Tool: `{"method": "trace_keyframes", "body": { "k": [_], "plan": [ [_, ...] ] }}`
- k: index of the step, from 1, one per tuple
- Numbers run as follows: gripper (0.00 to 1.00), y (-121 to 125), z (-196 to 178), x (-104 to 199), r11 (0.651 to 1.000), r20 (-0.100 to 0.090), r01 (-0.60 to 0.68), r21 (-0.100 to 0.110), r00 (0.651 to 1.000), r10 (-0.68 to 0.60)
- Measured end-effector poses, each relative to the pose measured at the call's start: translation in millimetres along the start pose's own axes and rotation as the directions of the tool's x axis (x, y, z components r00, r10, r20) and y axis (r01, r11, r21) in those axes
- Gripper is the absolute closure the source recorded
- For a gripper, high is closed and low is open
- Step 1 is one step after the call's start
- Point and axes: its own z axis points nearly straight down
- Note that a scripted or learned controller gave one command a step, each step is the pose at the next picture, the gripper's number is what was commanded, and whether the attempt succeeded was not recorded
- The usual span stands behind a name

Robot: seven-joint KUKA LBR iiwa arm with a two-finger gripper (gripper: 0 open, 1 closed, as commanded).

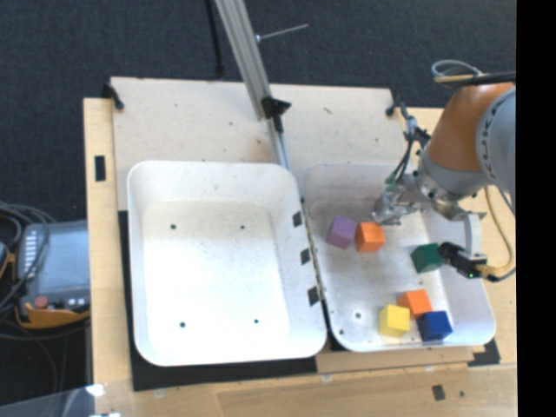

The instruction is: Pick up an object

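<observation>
Lower right of the frame, a yellow cube (pixel 393 320), a blue cube (pixel 434 325) and a small orange cube (pixel 418 301) lie in the right bin (pixel 347 324). Higher, the gripper (pixel 393 208) hangs just above an orange block (pixel 370 236) beside a purple one (pixel 342 231); its grip I cannot tell. Nothing looks lifted; the pick remains.

You have two bins side by side on the bench (pixel 200 120): the left bin (pixel 152 233) and the right bin (pixel 347 320), with all the blocks in the right one. Two blocks (pixel 356 233) sit touching near that bin's middle, the gripper (pixel 391 208) just above and right of them, and a lone block (pixel 426 257) lies further right. Three more blocks (pixel 415 314) cluster at the bin's near right corner.
</observation>
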Motion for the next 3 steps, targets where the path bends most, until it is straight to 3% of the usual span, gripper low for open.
{"method": "trace_keyframes", "body": {
  "k": [1, 2, 3],
  "plan": [
    [1.0, 0.0, -49.3, -10.0, 1.0, -0.002, -0.001, 0.025, 1.0, 0.001],
    [1.0, 2.8, -96.4, -11.5, 1.0, -0.003, 0.006, 0.025, 1.0, -0.006],
    [1.0, -10.3, -96.3, 41.9, 0.999, -0.005, 0.009, 0.031, 1.0, -0.008]
  ]
}}
